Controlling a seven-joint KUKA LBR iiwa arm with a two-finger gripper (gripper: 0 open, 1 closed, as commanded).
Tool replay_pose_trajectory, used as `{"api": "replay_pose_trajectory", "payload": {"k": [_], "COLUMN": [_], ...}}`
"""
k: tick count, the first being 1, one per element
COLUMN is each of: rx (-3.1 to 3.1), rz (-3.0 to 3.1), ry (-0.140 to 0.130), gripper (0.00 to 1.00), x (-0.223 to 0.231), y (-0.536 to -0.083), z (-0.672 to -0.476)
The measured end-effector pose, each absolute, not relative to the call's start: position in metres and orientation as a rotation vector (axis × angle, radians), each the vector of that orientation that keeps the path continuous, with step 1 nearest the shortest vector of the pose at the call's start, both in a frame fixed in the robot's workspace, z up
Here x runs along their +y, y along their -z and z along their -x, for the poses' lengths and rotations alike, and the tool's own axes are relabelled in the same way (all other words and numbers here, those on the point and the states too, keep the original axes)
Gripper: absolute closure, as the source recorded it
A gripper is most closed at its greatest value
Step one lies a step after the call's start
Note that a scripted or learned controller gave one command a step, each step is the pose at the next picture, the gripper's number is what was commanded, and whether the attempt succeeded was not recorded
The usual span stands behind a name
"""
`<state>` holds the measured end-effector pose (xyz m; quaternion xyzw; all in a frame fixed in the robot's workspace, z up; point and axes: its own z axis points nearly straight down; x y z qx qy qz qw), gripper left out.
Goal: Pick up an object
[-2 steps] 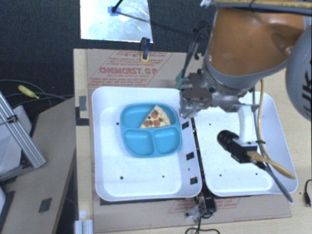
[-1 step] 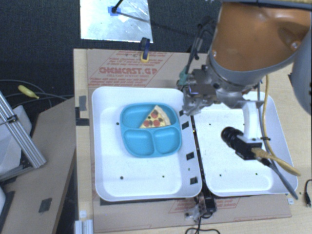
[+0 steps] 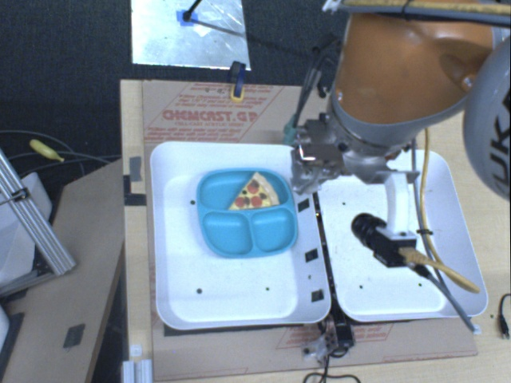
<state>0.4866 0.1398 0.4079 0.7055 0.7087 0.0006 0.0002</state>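
A toy pizza slice (image 3: 257, 192) is seen lying flat in the far part of a blue plate (image 3: 239, 234), close to the plate's right edge. The plate is set in the left bin (image 3: 184, 294), nearer the bin's far edge and right edge than its near left corner. The slice is judged to be light, thin and stiff, and it may be a bit smooth, so it could slip or be pushed along the plate. It is best taken across its two long sides, near the wide crust end, since a flat thing is hard to lift from the top. The plate is judged light and hard too, and its raised rim could be pinched instead. The gripper (image 3: 306, 166) is seen at the right edge of the left bin, where it meets the right bin (image 3: 359, 286), just beside the plate's far right corner. The slice is near it, to its left. It cannot be told if the gripper is spread apart or closed, and nothing is seen held in it
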Motion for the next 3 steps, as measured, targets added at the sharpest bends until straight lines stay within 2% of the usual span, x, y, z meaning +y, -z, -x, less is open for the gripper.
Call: {"api": "replay_pose_trajectory", "payload": {"k": [1,2,3], "rx": [2.228,2.218,2.226], "rz": [-2.213,-2.222,-2.213], "ry": [-0.008,-0.006,-0.010], "gripper": [1.00,1.00,1.00], "x": [0.174,0.141,0.143], "y": [-0.433,-0.454,-0.464], "z": [-0.487,-0.487,-0.487]}}
